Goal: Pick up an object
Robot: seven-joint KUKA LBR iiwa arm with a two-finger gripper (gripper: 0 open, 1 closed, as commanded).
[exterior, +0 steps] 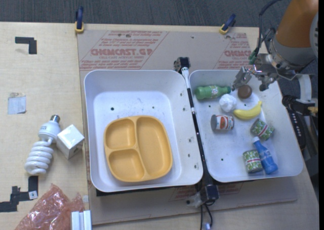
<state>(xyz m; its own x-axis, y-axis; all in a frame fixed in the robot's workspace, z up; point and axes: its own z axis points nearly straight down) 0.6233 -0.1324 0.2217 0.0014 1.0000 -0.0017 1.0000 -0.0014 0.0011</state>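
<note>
My end effector [246, 78] hangs over the top edge of the right bin [288, 171]. I cannot tell if it is released or clenched, and I see nothing in it.

Right under it sits a small brown ball [245, 91], touching the end of the yellow banana [248, 111]. I think that ball is the closest thing to take. It looks round and smooth, so it may roll away. I would close on its middle, from both sides.

The banana looks light and curved. Its fat middle is the best place to hold. The green bottle [212, 91] lies on its side and could slip. The white lump [228, 102] looks soft. The little can [222, 123] looks hard.

The yellow tray [136, 148] lies in the left bin [96, 97].
</note>
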